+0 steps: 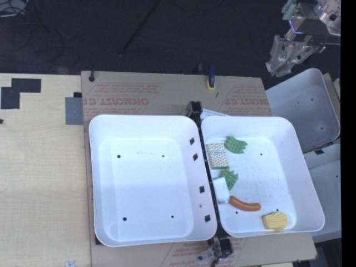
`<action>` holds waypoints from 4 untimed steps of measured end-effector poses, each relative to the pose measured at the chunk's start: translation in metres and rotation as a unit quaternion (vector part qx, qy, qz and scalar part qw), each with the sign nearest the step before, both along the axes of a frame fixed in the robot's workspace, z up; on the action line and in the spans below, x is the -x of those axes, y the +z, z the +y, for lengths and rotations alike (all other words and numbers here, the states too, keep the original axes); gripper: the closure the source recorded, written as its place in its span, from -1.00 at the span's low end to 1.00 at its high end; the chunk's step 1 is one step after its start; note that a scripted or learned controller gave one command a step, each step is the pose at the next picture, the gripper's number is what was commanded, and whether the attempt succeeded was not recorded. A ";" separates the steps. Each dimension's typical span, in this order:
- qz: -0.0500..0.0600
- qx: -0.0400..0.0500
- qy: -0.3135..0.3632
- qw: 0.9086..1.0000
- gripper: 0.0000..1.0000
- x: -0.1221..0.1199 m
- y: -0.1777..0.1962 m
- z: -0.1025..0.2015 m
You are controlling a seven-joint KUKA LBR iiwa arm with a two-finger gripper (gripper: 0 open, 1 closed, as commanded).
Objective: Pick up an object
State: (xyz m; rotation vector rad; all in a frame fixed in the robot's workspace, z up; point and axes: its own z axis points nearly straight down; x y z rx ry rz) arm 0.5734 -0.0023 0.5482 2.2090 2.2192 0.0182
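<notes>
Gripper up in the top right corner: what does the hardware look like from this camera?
The gripper is pale grey metal with a boxy silver body above it. A small blue light glows on that body, and a greenish part sits at its upper left. The picture is too blurred to make out cables or markings.

premises: a robotics lab or test cell, not a home or shop. evidence: two white bins [142, 128] set side by side on a brown board [167, 96] printed with lettering, laid over a pale wooden bench [39, 166]. black and grey marker patches [22, 90] are fixed to the bench top. a grey metal plate [303, 107] sits at the right. cables [22, 4] trail over a dark floor behind. a blue-and-yellow clamp [211, 78] grips the board's far edge.
</notes>
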 end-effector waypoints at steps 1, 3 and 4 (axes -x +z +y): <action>0.017 0.001 -0.003 1.000 1.00 -0.040 -0.195 -0.003; 0.009 -0.001 0.003 1.000 1.00 0.012 -0.235 -0.003; 0.004 0.000 0.000 1.000 1.00 -0.074 -0.191 0.036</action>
